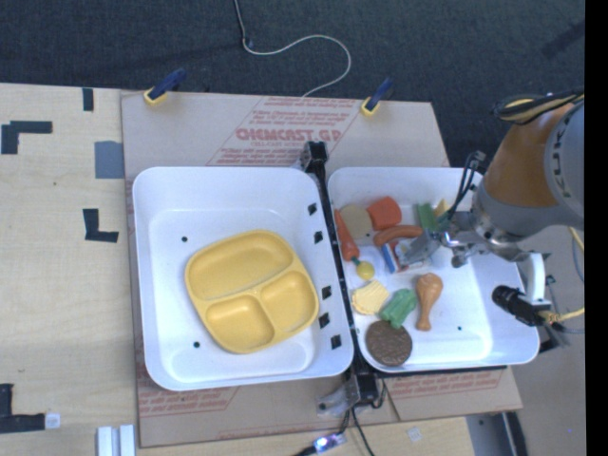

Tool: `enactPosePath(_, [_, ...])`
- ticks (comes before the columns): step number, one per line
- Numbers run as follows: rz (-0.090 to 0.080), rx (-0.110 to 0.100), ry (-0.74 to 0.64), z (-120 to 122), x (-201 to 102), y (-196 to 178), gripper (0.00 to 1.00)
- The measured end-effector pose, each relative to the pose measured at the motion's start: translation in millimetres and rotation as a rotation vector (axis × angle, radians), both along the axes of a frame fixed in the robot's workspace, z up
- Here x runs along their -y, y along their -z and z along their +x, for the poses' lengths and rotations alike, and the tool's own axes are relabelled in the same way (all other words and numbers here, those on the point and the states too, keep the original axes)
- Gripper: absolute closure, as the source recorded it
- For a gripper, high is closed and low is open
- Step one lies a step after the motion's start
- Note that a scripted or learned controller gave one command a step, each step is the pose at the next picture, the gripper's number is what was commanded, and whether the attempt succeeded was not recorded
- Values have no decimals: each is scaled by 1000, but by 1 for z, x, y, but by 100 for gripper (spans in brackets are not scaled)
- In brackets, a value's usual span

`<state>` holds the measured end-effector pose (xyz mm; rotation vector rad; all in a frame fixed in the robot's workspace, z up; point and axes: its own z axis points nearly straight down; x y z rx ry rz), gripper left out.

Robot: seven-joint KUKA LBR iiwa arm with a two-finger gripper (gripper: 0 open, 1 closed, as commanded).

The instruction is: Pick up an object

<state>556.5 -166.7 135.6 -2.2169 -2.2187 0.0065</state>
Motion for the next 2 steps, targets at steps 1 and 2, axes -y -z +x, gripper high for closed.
enactPosePath(1, [-2, 5, -1, 0, -1, 53, 0])
enactPosePath(2, [-2, 7, -1, 0, -1, 40, 100])
